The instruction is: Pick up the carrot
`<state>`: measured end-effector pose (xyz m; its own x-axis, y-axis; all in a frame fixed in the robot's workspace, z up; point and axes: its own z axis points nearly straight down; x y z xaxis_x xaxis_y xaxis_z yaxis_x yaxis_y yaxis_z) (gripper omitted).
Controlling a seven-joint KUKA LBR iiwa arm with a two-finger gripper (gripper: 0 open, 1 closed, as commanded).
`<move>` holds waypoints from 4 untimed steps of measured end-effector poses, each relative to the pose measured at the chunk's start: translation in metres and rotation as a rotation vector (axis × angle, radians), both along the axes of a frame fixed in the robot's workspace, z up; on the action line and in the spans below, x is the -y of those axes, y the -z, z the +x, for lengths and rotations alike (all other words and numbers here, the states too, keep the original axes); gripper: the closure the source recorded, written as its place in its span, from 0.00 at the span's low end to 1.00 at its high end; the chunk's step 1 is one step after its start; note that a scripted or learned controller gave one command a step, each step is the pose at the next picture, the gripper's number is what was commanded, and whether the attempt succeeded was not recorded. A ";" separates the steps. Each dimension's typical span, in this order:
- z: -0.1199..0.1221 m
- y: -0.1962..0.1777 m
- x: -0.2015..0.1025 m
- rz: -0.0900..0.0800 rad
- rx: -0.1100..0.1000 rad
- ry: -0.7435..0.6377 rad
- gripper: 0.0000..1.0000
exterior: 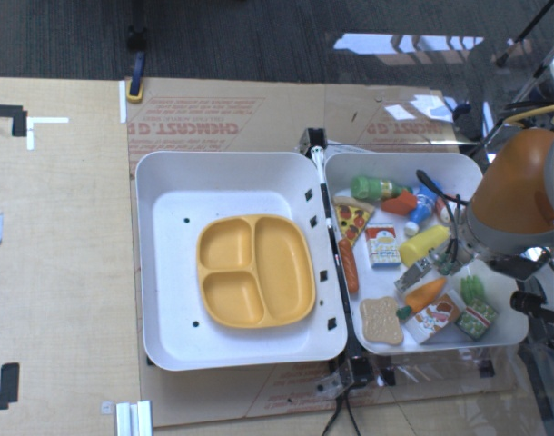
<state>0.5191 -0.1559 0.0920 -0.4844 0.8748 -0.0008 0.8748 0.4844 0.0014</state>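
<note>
Two bins, and the carrot (426, 292) is not yet lifted.
It lies among toy foods near the front edge of the right bin (397, 162), beside the bread slice (380, 322). The gripper (429, 269) sits low just over its back end, touching or nearly so; I cannot tell how its claw stands. By my judgement the grasp and the lift are both left to do.

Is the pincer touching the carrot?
Cannot tell. In the camera view the pincer sits right at the carrot, but no contact or gap shows plainly.
</note>
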 end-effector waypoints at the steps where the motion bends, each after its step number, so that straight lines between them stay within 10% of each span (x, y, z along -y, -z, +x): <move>1: 0.002 -0.010 0.001 -0.001 0.004 0.005 1.00; 2: 0.002 -0.010 0.001 -0.001 0.004 0.005 0.00; 3: -0.040 -0.001 -0.042 0.000 0.001 -0.215 0.00; 4: -0.038 -0.010 -0.041 0.001 0.004 -0.209 1.00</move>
